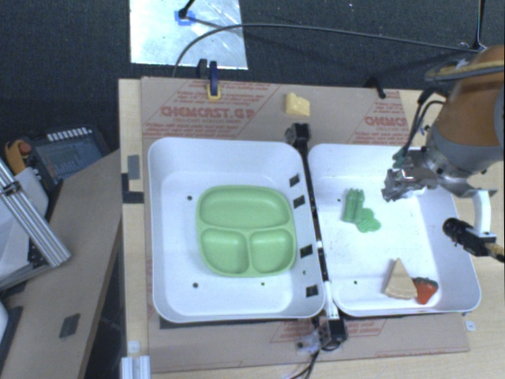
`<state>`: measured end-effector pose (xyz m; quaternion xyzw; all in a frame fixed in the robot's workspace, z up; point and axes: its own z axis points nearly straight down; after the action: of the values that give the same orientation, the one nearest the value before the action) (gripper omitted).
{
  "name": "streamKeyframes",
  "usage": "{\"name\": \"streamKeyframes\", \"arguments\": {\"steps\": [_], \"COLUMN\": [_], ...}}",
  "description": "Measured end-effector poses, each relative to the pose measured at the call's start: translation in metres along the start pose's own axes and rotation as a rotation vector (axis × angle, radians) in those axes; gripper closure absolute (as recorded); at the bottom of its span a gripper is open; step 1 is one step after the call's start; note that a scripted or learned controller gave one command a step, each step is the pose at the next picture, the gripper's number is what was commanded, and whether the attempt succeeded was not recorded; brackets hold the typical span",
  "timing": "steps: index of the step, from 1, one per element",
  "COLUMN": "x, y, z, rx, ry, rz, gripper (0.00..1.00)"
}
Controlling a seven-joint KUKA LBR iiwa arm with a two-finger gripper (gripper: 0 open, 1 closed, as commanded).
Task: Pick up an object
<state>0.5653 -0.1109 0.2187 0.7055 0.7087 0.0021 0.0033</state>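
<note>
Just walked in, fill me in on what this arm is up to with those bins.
The arm's gripper hangs over the right bin, near its back edge, with nothing seen between its fingers. In that bin lie a green toy, a tan wedge and a small red piece. The left bin holds a green divided plate.

Robotics lab: grey arm [473,125], bench [237,105] with two white bins [170,160], loose cables [316,30]
</note>
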Motion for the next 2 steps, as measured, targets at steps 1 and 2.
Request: {"name": "streamKeyframes", "arguments": {"steps": [1, 2], "x": [0.000, 0.000], "y": [0.005, 0.006], "z": [-0.044, -0.067], "rx": [0.001, 0.003], "ry": [0.000, 0.001], "rz": [-0.001, -0.001], "gripper": [1.00, 1.00]}}
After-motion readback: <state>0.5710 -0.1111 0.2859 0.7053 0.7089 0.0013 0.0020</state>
